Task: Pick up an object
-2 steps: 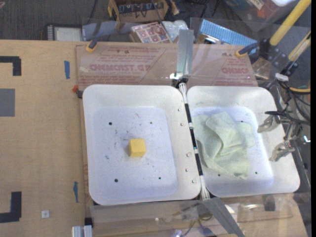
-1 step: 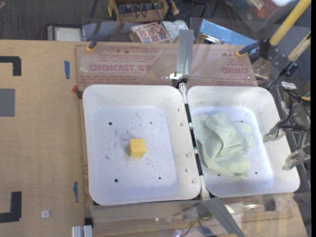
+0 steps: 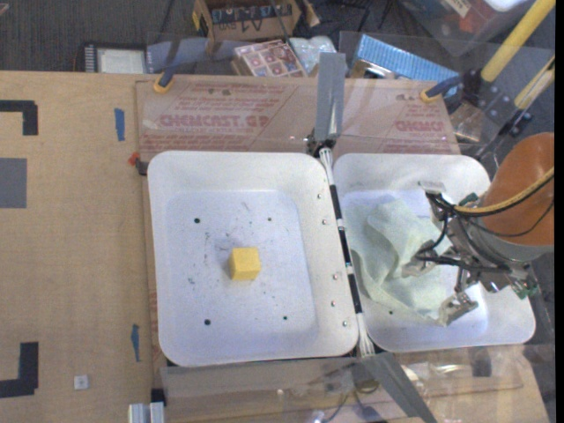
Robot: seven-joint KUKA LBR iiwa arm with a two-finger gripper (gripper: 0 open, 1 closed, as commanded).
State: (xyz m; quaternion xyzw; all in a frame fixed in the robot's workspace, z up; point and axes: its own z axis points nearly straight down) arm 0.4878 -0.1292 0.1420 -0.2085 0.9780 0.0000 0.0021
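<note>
A small yellow block (image 3: 245, 263) lies near the middle of the left bin (image 3: 176, 183). A crumpled pale green cloth (image 3: 392, 254) lies in the right bin (image 3: 388, 170), spread over its centre. My gripper (image 3: 451, 282) hangs low over the right side of that bin, at the cloth's right edge. The arm's orange band (image 3: 526, 188) sits above it at the frame's right. Wires and the wrist body hide how the gripper meets the cloth.
A grey divider rail (image 3: 344, 245) runs between the two bins. Behind them lies a clear sheet with clamps (image 3: 264, 117). A cardboard surface (image 3: 62, 236) stretches to the left. Clutter and boxes (image 3: 264, 55) sit beyond the bench.
</note>
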